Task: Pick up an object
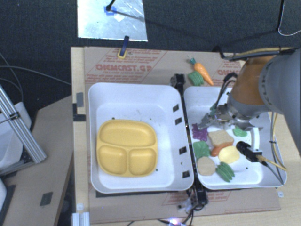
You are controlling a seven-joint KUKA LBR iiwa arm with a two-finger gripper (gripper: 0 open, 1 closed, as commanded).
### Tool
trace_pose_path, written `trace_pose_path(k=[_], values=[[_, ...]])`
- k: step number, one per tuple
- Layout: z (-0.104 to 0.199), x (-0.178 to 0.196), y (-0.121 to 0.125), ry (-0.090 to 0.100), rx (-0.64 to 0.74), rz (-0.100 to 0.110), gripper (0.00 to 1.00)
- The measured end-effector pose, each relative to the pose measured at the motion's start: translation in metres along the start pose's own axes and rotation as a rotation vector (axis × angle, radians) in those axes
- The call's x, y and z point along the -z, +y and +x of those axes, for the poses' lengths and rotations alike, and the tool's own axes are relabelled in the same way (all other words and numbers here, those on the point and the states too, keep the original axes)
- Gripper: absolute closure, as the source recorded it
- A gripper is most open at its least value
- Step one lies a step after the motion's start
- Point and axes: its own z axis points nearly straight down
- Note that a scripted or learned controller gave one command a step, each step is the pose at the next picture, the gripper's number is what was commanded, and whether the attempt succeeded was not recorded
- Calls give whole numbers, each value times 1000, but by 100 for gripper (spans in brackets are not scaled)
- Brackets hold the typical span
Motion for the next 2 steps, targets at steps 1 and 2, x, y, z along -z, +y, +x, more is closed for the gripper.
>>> trace_pose_path(k=[1, 2], values=[[-61, 2, -109, -2, -8, 4, 0], [1, 0, -68, -2, 9, -7, 0]])
